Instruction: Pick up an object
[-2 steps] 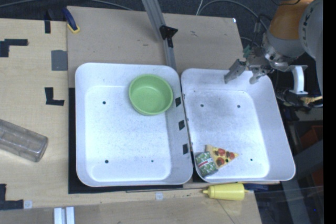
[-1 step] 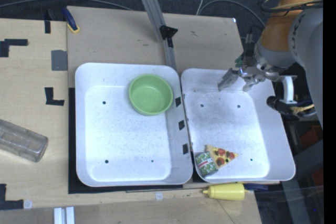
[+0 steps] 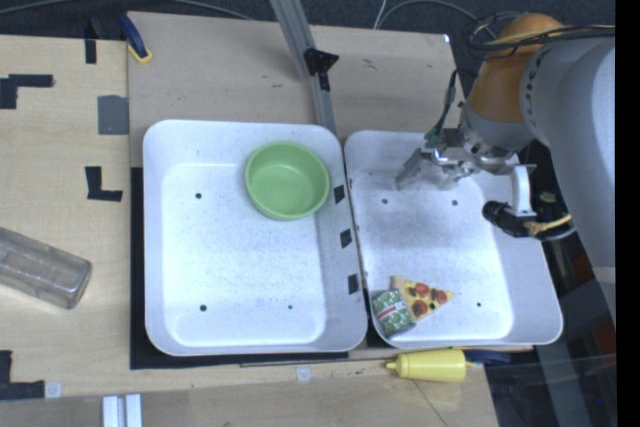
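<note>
My gripper (image 3: 432,171) hangs over the back of the right bin (image 3: 500,260), its fingers spread open with nothing between them. A toy pizza slice (image 3: 424,295) lies near that bin's front left corner, touching a small green packet (image 3: 392,311). Both are well in front of the gripper. A green bowl (image 3: 288,179) sits upright in the back right part of the left bin (image 3: 200,255), to the gripper's left across the bins' shared walls.
A yellow squeeze bottle (image 3: 432,366) lies on the bench just in front of the right bin. A clear plastic cylinder (image 3: 40,268) rests at the far left. A slanted metal pole (image 3: 290,5) rises behind the bins. The arm's body (image 3: 570,115) crowds the right side.
</note>
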Controlling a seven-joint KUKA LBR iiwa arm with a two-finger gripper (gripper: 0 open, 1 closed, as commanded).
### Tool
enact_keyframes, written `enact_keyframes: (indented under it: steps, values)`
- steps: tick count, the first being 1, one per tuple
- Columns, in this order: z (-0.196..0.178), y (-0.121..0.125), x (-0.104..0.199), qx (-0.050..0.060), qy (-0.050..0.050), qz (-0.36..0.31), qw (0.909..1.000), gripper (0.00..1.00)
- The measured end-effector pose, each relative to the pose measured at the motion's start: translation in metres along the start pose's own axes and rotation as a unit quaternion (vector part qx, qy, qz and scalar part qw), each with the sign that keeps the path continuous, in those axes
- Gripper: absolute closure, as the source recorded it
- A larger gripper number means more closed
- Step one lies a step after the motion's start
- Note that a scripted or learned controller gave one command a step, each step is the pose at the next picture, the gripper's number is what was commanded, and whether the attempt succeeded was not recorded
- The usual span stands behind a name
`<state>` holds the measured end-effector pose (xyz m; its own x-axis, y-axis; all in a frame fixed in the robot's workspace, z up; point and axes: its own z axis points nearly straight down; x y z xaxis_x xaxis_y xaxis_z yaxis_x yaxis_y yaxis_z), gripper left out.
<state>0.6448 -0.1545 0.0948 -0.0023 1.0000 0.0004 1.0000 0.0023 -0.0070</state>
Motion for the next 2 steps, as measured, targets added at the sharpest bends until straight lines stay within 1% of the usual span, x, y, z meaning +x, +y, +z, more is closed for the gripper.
enact_keyframes:
  steps: [1, 2]
  values:
    - [-0.014, 0.002, 0.0, -0.002, 0.0, 0.0, 1.0, 1.0]
    - [-0.074, -0.005, -0.004, -0.005, -0.001, 0.001, 1.0, 1.0]
